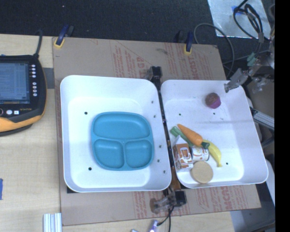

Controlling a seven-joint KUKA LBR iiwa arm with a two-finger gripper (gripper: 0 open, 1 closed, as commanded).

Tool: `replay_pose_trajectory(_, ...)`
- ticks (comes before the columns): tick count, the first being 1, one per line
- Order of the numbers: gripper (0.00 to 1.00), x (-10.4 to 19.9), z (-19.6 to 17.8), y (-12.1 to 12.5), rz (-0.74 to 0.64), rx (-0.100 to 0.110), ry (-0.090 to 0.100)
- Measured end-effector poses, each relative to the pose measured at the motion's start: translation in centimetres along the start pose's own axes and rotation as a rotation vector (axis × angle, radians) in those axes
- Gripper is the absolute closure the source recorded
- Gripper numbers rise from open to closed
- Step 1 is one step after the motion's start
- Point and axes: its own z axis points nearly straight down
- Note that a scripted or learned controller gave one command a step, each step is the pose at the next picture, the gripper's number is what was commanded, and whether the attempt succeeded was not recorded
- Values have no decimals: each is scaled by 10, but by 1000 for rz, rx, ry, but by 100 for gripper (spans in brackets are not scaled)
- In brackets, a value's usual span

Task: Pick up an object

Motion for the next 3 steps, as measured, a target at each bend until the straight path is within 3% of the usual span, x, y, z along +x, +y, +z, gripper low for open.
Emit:
replay_pose_trajectory(1, 0, 23, 195, -24, -1, 0, -1)
replay_pose_trajectory(2, 0, -29, 193, 50, 0, -2, 2)
replay_pose_trajectory(3, 0, 37, 194, 50, -1, 0, 1)
